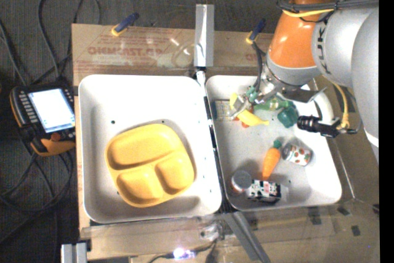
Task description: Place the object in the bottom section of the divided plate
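Gripper (257, 95): we can't tell its state; it hangs low at the right bin's (320, 191) 12 o'clock, probably picking.
Banana (251, 116): beneath it, among clutter.
Plate (151, 163): waits in left bin (92, 132).

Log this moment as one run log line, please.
arm: over right bin's top-left corner | gripper: down among small items there | carrot: loose in right bin | divided plate: in left bin, no object on it
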`<state>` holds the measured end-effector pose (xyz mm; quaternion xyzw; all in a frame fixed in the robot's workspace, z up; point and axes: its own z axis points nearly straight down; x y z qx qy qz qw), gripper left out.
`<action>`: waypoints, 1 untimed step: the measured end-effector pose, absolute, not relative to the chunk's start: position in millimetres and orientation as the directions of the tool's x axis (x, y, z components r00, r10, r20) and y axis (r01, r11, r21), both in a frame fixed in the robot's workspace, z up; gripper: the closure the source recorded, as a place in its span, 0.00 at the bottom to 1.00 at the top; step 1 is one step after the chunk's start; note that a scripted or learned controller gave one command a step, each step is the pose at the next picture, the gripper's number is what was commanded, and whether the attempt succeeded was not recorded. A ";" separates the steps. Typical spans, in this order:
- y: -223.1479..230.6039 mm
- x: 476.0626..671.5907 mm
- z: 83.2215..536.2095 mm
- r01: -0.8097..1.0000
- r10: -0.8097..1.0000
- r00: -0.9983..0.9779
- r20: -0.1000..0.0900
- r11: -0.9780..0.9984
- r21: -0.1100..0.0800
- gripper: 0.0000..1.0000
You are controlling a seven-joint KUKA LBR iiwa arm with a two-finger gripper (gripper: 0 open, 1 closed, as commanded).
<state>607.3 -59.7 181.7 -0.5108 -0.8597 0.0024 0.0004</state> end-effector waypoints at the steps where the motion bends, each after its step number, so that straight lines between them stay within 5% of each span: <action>1: 21.9 603.6 181.1 0.904 0.904 -0.428 0.001 0.428 -0.004 1.00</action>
